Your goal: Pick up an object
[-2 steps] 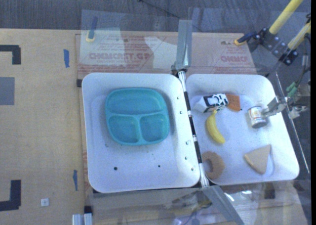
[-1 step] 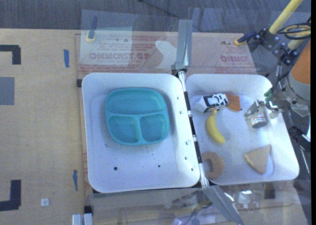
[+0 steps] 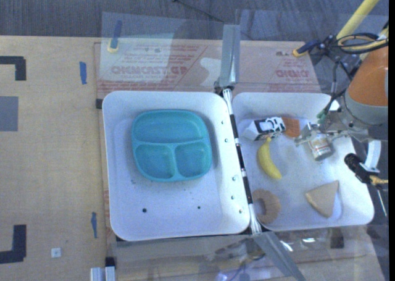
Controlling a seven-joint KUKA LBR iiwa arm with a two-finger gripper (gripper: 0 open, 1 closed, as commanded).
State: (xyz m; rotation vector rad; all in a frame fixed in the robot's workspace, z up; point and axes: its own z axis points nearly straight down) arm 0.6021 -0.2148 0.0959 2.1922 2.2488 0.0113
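Over the right bin (image 3: 290, 223), the tool (image 3: 319, 146) is seen; how wide, cannot be told. Nearby, the banana (image 3: 269, 160) could be knocked aside.

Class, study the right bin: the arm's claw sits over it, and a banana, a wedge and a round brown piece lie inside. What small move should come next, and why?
Probably a short shift of the claw toward the banana, the nearest thing to its left. The claw sits over bare floor of the right bin with nothing seen in it, and the banana lies apart from its neighbours.
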